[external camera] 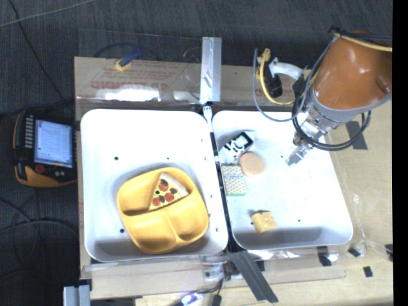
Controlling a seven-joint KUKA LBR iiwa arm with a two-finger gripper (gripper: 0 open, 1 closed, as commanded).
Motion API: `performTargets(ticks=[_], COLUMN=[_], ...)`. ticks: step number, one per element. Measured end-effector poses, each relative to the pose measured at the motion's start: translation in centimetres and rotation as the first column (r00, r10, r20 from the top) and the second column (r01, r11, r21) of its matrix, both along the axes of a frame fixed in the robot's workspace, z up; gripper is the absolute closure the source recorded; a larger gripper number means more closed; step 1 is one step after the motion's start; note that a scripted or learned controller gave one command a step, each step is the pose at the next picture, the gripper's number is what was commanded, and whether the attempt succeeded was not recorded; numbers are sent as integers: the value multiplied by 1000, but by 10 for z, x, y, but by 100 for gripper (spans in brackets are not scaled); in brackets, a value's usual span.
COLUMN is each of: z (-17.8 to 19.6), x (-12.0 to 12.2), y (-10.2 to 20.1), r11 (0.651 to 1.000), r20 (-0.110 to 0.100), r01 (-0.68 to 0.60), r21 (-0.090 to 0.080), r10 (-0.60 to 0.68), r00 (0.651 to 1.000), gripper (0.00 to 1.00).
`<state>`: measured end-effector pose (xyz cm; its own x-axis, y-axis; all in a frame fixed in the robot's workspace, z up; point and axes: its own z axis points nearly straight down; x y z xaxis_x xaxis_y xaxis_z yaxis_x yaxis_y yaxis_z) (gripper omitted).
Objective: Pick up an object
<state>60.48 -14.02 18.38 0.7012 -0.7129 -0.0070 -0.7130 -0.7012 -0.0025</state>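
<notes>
Gripper (295,156) hovered over right bin (319,196), jaw state impossible to tell. Round cookie (252,164) lay left of it; tan block (263,221) below-left.

Tray (162,218) w/ pizza slice (169,192) in left bin (102,145); cookie (252,164) in right bin (319,196).

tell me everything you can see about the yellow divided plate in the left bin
The yellow divided plate looks like glossy moulded plastic, roughly square with rounded corners and raised ridges splitting it into compartments. It lies flat, turned at a slant, on the floor of the left bin, towards the near side. A toy pizza slice with red spots rests in its upper compartment. Nothing else touches it.
</notes>
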Motion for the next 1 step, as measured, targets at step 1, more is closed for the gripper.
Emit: performTargets(ticks=[1], z=[4], x=[64], y=[-24], r11=[871], r20=[5], r01=[-491], r21=[-4], r10=[491], r00=[871], gripper=[100])
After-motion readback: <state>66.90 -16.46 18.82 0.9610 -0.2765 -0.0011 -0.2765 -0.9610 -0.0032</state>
